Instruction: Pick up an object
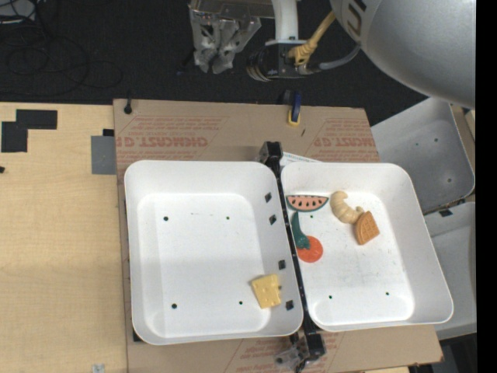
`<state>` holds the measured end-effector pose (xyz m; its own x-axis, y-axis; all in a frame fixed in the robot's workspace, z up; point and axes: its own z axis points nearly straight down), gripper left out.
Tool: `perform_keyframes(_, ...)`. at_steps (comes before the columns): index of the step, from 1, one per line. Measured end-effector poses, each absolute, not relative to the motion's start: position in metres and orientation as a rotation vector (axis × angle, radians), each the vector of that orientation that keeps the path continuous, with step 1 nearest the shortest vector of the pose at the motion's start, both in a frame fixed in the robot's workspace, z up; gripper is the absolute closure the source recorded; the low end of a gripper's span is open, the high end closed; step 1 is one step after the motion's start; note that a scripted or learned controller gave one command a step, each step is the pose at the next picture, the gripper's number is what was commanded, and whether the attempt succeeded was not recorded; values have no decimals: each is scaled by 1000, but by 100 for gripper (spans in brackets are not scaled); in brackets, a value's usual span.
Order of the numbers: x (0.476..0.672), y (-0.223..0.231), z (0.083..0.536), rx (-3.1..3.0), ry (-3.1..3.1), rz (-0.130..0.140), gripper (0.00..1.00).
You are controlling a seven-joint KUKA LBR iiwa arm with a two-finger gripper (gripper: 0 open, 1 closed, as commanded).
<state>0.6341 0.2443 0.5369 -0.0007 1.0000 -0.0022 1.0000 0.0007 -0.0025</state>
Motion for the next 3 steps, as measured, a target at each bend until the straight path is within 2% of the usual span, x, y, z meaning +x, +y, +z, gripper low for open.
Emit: perform_keyframes(3,636,244,537,-2220,-2221,7,100)
